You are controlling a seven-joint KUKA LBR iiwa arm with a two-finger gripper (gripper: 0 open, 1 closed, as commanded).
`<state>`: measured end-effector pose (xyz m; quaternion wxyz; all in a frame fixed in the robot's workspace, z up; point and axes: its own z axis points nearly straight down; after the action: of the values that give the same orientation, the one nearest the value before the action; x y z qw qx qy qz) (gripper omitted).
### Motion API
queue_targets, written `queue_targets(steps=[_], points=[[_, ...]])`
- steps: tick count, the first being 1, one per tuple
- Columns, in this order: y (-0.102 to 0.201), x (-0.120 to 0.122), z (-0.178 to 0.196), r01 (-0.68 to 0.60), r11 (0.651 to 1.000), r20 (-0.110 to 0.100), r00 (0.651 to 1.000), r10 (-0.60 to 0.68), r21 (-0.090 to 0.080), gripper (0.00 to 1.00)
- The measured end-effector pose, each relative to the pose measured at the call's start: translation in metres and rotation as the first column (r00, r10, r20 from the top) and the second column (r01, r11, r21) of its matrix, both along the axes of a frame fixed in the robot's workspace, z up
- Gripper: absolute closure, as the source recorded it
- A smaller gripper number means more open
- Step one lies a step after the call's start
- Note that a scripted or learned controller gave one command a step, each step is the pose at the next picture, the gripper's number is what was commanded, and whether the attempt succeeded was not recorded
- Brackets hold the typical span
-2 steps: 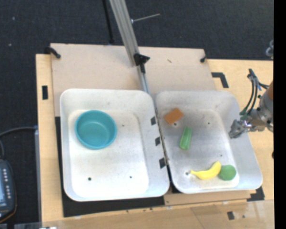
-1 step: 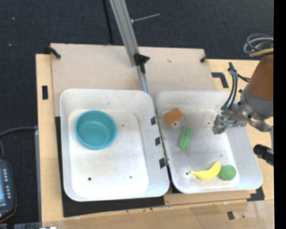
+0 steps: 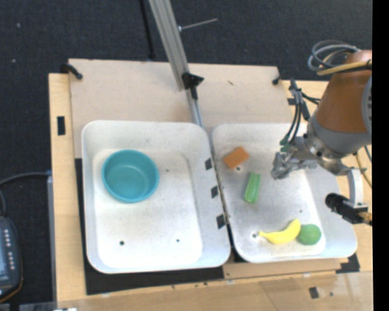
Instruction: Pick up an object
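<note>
Likely light, stiff and smooth, green block (image 3: 251, 188) in right bin (image 3: 324, 241), just left of end effector (image 3: 280, 170) (grip state impossible to tell), best pinched across narrow sides.

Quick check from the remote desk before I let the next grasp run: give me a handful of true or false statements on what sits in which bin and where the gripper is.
1. The teal bowl lies in the left bin. True.
2. The orange block lies in the left bin. False: it is in the right bin, near its left wall.
3. The yellow banana and the green ball lie side by side. True.
4. The gripper is over the teal bowl. False: it is over the right bin, to the right of the green cylinder.
5. The green cylinder lies below the orange block in the view. True.
</note>
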<state>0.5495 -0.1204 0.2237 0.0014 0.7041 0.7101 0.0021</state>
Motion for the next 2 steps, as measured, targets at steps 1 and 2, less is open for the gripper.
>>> queue_targets(steps=[1, 2], points=[[0.053, 0.001, 0.014, -0.001, 1.000, 0.000, 1.000, 0.001, 0.000, 1.00], [0.105, 0.002, 0.024, 0.000, 1.000, -0.001, 1.000, 0.000, 0.000, 1.00]])
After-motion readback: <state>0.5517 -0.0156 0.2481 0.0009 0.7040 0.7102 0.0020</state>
